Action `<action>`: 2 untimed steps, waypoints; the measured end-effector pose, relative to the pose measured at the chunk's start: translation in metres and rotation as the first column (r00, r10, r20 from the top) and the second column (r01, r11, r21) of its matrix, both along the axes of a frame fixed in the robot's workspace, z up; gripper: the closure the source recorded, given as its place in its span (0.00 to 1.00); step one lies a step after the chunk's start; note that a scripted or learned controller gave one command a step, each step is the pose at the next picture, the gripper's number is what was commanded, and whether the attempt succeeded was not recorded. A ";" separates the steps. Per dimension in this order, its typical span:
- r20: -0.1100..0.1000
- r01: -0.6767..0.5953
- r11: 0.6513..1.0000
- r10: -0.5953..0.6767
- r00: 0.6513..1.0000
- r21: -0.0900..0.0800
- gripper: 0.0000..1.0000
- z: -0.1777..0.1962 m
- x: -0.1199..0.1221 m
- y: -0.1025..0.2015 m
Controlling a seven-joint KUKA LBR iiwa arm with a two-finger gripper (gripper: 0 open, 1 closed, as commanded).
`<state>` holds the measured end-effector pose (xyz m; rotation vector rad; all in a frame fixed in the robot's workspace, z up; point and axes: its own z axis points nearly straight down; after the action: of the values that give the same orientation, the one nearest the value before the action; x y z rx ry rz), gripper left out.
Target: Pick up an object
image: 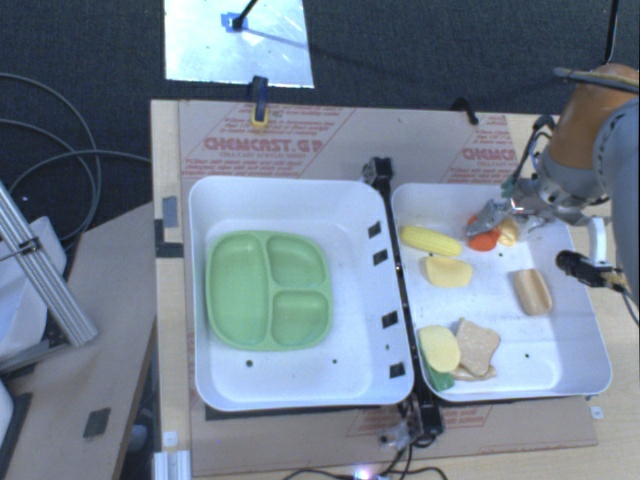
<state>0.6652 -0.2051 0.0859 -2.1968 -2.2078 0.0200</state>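
Currently the gripper (497,215) sits low over the back part of the right bin (570,368), right on top of a small orange-red piece (483,239) with a pale yellowish bit (508,234) touching it. Can't tell whether the fingers are spread or pressed together, and can't tell if anything sits between them. The orange-red piece is too small and half covered to read its long axis.

Everything else, placed relative to the corn cob (431,240):
- corn cob: long axis runs roughly left-right across the bin, slightly tilted, its right end lower in view and pointing toward the gripper. Orange-red piece is just beside that right end.
- yellow wedge (447,271): just in front of the cob, close, maybe touching.
- bread roll (532,291): to the right and in front of the cob, well apart, long axis running front to back with a slight lean.
- toast slice (477,346): further in front, near the bin's front edge, lying partly on a green item (439,377).
- round yellow piece (438,348): directly in front of the cob, touching the toast's left side.
- green divided plate (268,289): left of the cob, in the left bin (230,203), flat, three compartments.

Both bins rest side by side on the surface (330,133). Arm (590,138) comes in from the right; orange band visible above the wrist.
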 end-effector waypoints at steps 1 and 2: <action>-0.005 -0.003 1.000 0.003 1.000 -0.001 1.00 0.011 -0.001 -0.001; 0.038 -0.005 1.000 0.005 0.999 -0.009 1.00 0.103 0.006 0.081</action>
<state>0.6710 -0.1240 0.1890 -2.2146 -2.2374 -0.0117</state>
